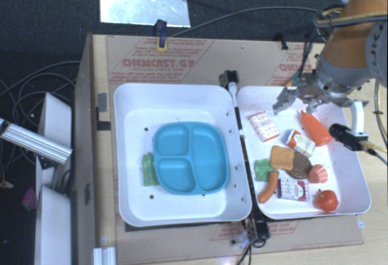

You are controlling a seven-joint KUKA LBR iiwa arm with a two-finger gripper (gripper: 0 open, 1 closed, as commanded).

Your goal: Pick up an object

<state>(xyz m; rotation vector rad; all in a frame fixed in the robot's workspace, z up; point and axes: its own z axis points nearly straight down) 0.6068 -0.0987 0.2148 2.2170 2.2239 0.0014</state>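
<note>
Toward three o'clock in the right bin [357, 197], an orange carrot [314, 128] lies just beside our end effector [301, 100], which hovers with fingers spread and nothing between them. We judge this the approach step. Next we must descend squarely over the carrot, then close.

**One fixed camera looking down at a slant**

A single camera is sitting above the bench [200, 54] and looking down obliquely, taking in both white bins at middle distance: the left bin [130, 136] and the right bin [357, 188] are lying side by side across the centre. The arm [357, 33] is entering from the right edge. Dark floor is showing along the top, cables at the left.
</note>
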